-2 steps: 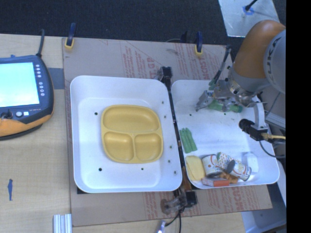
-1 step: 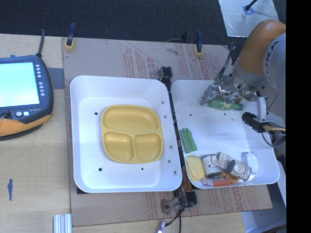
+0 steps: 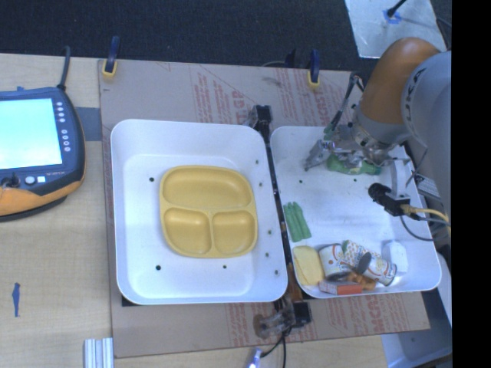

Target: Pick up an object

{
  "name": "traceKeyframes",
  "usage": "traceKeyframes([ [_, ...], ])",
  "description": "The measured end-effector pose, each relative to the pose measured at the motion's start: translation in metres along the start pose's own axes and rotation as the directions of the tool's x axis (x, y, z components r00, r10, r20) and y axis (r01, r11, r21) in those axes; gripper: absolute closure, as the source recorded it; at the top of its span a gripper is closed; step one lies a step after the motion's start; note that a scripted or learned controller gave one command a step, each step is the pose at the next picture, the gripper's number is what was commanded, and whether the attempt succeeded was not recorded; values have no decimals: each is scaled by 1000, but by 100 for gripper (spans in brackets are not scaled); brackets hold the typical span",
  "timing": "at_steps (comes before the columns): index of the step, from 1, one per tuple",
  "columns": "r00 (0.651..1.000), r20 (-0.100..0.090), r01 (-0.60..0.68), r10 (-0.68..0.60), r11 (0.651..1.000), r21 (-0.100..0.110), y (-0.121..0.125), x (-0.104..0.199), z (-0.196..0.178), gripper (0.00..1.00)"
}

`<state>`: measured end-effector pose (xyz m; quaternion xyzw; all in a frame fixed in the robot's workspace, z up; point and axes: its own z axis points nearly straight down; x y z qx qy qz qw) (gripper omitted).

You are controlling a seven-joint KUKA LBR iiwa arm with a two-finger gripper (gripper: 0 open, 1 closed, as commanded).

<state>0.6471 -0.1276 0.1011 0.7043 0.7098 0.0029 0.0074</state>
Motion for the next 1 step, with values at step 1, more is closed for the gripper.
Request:
traceKeyframes([
  [1, 1000, -10, 0, 0, 1000, -2, 16, -25, -2, 0],
])
